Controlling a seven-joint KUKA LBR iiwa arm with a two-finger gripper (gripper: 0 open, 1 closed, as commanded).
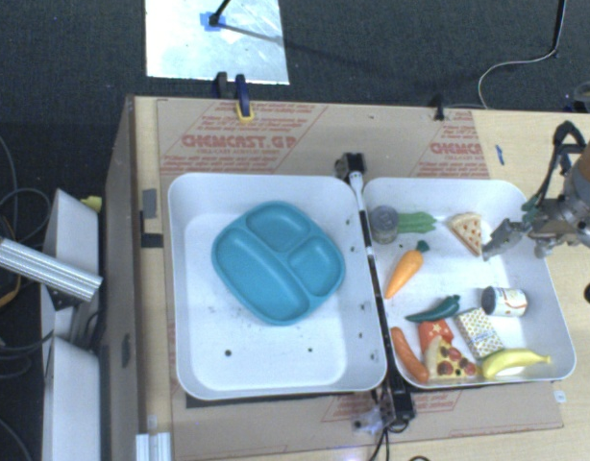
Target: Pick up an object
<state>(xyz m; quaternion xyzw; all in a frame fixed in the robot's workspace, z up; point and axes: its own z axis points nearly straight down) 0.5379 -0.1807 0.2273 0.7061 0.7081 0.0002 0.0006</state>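
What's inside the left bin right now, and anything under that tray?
The left bin holds one blue divided tray, lying flat with nothing in its compartments. The bin floor around it is bare. Whatever lies beneath the tray is covered, so I cannot tell.

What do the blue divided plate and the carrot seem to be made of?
Blue plate: likely molded plastic, matte to slightly satin; uniform color and soft rounded compartment ridges suggest it. Carrot: probably toy plastic, smooth; even orange with a plain green top, though the picture is too coarse to be sure.
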